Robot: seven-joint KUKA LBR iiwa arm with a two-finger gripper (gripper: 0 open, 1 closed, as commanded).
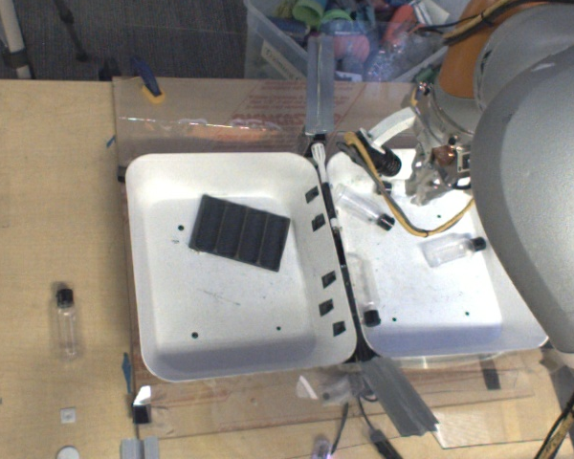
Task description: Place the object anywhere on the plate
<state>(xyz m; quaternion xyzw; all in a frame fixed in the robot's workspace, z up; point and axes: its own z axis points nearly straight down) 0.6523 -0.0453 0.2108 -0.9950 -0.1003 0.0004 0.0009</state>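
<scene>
Object: I take it to be the clear vial (362, 207) lying flat in the right bin (478, 318), just left of the pincer. I cannot be sure which vial is meant.
Object axis: its long axis runs on a slant from upper left to lower right in the camera view, with the black cap at the lower right end, toward the pincer.
Other vials: a second vial (449, 251) lies below the pincer with its cap to the right, and a third vial (363, 296) lies beside the wall between the bins.
Pincer: the pincer (429, 182) hangs over the back of the right bin. I cannot tell if it is released or clenched, and I see no vial in it.
Plate: the dark ribbed plate (240, 232) lies in the left bin (163, 338), well apart from the vials.
Risk, grasp: the vial is round and smooth, so I judge it may roll or slip out if it is taken along its axis instead of across it.
Risk, cable: the yellow cable (413, 226) loops close to the cap and may be caught or push the vial.
Risk, placing: on the ribbed plate the vial may roll off if it is laid across the ribs.
</scene>
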